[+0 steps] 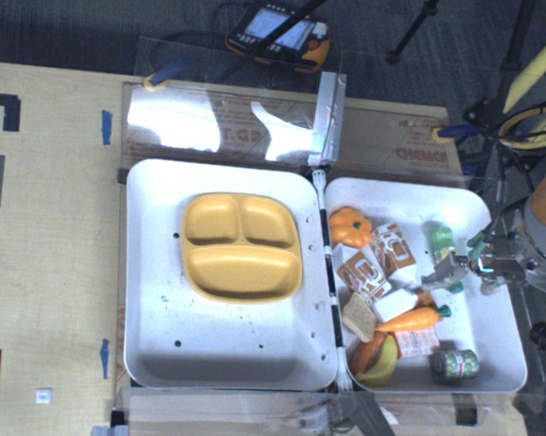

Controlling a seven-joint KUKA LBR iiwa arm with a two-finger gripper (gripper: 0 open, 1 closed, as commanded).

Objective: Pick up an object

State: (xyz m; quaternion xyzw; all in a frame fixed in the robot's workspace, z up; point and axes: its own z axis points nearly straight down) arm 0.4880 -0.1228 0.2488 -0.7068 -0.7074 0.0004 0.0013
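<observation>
The right bin (500,320) holds a jumble of objects. A small orange pumpkin (351,226) lies at its far left, with brown patterned packets (376,258) beside it. A green item (441,239) sits toward the back. Nearer the front are a carrot (410,318), a tan slice (359,315), a banana (383,359), a white packet with red print (419,341) and a dark can (454,364). My gripper (445,274) reaches in from the right and sits low in the bin, just above the carrot's leafy end and right of the packets. I see nothing clearly held in it.
The left bin (146,278) holds a yellow divided plate (242,247). A raised divider (329,264) separates the two bins. A clear plastic wall (224,124) stands behind them. Cables and stands crowd the right side (525,119).
</observation>
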